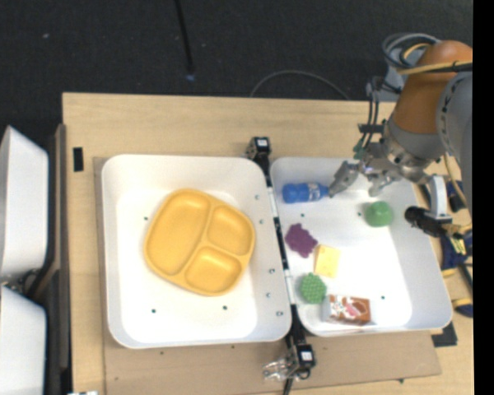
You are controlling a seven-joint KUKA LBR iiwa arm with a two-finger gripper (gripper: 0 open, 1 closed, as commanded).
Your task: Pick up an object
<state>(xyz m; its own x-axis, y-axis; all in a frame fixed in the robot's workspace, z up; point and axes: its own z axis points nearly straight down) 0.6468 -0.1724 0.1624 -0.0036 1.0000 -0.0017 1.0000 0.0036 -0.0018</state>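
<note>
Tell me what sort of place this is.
Likely a robot lab's pick-test bench: a grey arm reaches over two white bins, one holding a yellow tray, the other toys.

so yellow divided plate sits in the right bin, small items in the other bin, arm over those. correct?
Not quite: the camera view shows the yellow divided plate in the left bin, not the right. The small items, such as the blue object and green ball, lie in the right bin, with the gripper over them.
</note>
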